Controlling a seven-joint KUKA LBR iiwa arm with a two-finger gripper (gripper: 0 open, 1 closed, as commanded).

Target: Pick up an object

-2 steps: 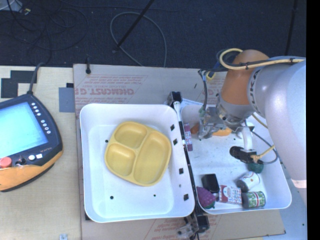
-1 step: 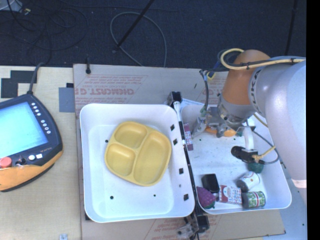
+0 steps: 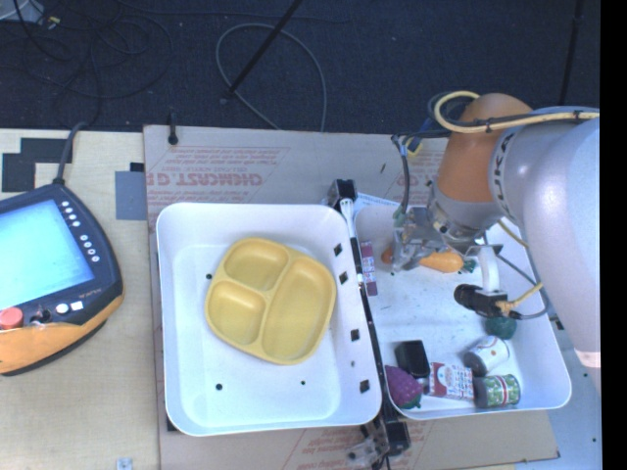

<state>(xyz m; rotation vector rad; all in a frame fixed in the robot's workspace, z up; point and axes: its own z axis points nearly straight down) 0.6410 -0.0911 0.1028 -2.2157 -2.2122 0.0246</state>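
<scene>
The claw (image 3: 418, 247) is low in the far part of the right bin (image 3: 537, 399), and I cannot tell if it is released or clenched. An orange object (image 3: 446, 260) lies just beside it, on the bin floor as far as I can see. I judge it the likely target, and nothing is lifted yet. So the grasp and the raise are not yet done.

A pink stick (image 3: 367, 264) lies along the wall between the bins, near the claw. At the near side are a black block (image 3: 411, 356), a purple thing (image 3: 404, 386), a red and white carton (image 3: 451, 380) and a green can (image 3: 499, 391), well apart from the claw. The left bin (image 3: 186, 380) holds a yellow divided plate (image 3: 269, 300). Nothing seems to block the way upward.
</scene>
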